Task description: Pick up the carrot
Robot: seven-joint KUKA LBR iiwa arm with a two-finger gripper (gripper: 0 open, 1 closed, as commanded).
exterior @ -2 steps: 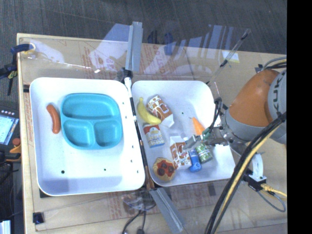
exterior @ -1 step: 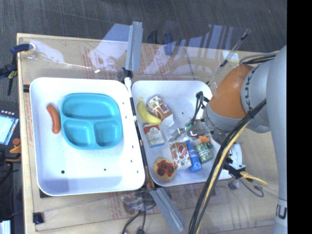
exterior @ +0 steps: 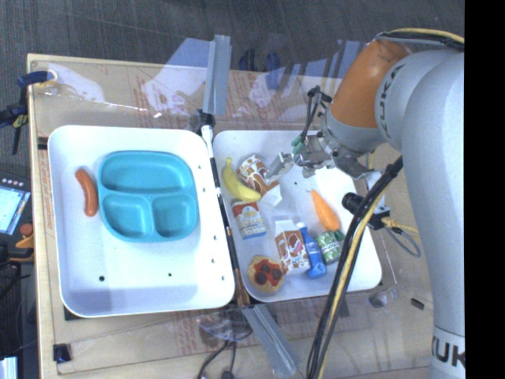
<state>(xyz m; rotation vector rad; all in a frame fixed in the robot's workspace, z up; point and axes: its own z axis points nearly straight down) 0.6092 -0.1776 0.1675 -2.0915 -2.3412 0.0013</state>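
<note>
The carrot (exterior: 324, 209) lies in the right bin (exterior: 364, 271), toward its right side, just far of a small green packet (exterior: 330, 247). The gripper (exterior: 293, 159) hangs over the far part of that same bin, up and to the left of the carrot and apart from it. How wide it stands I cannot tell from here, and nothing shows in its grasp. Just left of it lie a banana (exterior: 234, 185) and a brown-and-white carton (exterior: 254, 170).
</note>
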